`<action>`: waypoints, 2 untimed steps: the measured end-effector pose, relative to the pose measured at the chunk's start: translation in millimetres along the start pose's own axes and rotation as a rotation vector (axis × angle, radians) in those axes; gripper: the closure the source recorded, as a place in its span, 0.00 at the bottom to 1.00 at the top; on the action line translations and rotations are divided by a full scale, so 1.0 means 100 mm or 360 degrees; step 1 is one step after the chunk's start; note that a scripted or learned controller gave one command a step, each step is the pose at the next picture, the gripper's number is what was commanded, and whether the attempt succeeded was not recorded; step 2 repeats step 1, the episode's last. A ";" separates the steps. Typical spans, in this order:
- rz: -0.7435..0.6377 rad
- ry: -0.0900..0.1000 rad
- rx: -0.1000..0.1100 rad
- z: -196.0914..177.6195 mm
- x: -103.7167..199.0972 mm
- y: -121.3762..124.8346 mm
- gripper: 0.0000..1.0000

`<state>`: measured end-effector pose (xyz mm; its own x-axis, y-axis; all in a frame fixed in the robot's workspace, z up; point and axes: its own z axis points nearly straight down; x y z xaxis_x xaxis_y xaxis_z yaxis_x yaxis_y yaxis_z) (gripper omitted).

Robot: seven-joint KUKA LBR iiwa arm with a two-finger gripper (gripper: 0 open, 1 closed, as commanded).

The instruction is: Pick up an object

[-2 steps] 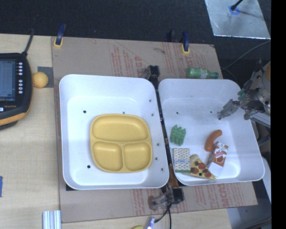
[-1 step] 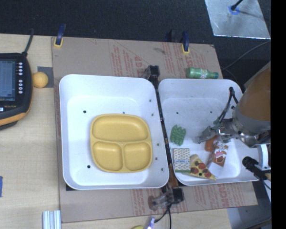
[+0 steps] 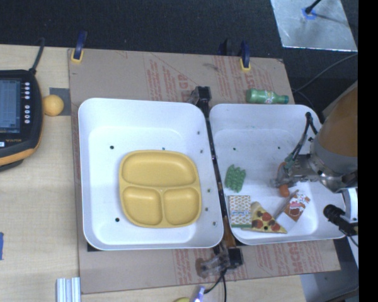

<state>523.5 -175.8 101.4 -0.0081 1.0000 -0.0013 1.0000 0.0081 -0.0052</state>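
Over right bin (image 3: 264, 115), gripper (image 3: 288, 176) low by orange piece (image 3: 283, 191); jaws' state unclear, possibly touching it.

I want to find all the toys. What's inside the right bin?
In the right bin lie a green toy, a checked card, a pizza slice, a red packet and a small orange piece. The gripper covers whatever lies under it.

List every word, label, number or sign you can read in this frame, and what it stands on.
No text reads clearly.
Cardboard sheet: faint red printing in diagonal rows, too blurred to read.
Pendant: lit screen and buttons, too small to read.
Green bottle: label unreadable.
Small box in the right bin: patterned print, no legible words.
Packet below the claw: red and white print, unreadable.
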 end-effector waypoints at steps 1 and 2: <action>0.0004 0.0004 -0.0006 -0.91 0.91 0.39 1.00; 0.0004 0.0004 -0.0006 -0.91 0.91 0.39 1.00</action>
